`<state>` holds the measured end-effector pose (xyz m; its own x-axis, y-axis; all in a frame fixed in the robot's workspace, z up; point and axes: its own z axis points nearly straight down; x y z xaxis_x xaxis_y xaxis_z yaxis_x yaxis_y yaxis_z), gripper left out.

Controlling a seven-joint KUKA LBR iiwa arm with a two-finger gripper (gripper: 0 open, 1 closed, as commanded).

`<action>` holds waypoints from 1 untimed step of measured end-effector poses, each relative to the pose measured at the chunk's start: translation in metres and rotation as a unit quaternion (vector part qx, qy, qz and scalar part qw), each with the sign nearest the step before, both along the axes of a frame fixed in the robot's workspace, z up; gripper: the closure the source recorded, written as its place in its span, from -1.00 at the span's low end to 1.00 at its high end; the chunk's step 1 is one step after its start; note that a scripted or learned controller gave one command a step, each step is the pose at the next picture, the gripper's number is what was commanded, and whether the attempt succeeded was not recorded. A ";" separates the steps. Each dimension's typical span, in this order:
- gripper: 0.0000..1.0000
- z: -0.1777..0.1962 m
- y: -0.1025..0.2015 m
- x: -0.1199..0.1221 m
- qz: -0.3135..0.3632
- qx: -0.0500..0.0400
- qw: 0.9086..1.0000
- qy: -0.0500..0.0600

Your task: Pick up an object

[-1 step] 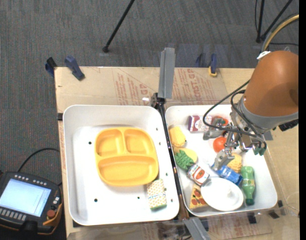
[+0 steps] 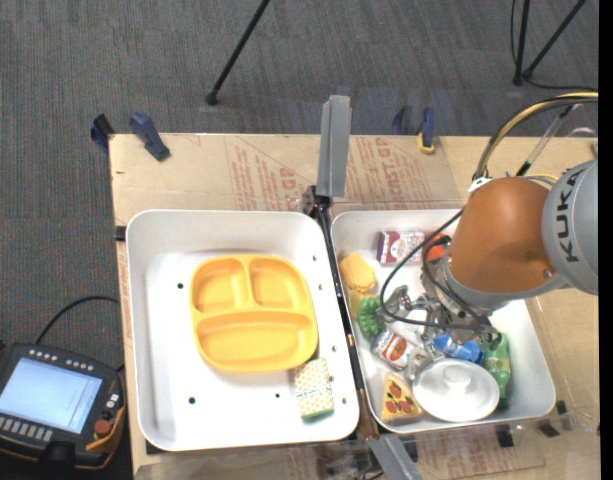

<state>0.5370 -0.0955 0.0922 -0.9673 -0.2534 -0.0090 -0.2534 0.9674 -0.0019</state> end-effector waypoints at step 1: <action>-1.00 -0.004 -0.065 0.045 0.019 0.000 1.000 0.003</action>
